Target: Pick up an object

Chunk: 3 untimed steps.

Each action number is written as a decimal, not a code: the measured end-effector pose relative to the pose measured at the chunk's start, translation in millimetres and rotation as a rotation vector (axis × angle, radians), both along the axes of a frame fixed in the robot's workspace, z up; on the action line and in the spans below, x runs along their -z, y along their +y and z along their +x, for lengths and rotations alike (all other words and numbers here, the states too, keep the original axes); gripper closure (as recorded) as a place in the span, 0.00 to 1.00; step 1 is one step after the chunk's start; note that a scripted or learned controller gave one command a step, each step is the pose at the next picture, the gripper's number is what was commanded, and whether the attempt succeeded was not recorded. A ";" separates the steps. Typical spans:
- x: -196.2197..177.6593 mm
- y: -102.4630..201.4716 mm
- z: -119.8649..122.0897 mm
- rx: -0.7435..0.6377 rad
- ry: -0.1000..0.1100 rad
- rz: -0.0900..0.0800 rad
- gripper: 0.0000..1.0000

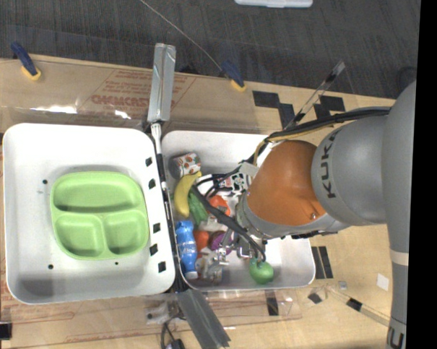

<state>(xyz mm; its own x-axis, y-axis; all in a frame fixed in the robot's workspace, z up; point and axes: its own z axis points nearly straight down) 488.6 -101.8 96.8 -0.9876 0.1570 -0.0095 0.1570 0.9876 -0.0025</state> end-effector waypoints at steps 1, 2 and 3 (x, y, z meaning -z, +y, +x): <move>-10.5 1.6 1.6 -0.009 -0.002 0.001 1.00; -164.8 38.0 68.1 -0.078 -0.005 0.002 1.00; -159.9 37.7 66.2 -0.077 0.005 0.003 0.00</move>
<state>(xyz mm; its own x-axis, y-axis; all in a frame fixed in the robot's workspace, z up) 554.7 -64.2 256.7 -0.9967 0.0806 -0.0038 0.0806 0.9967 -0.0004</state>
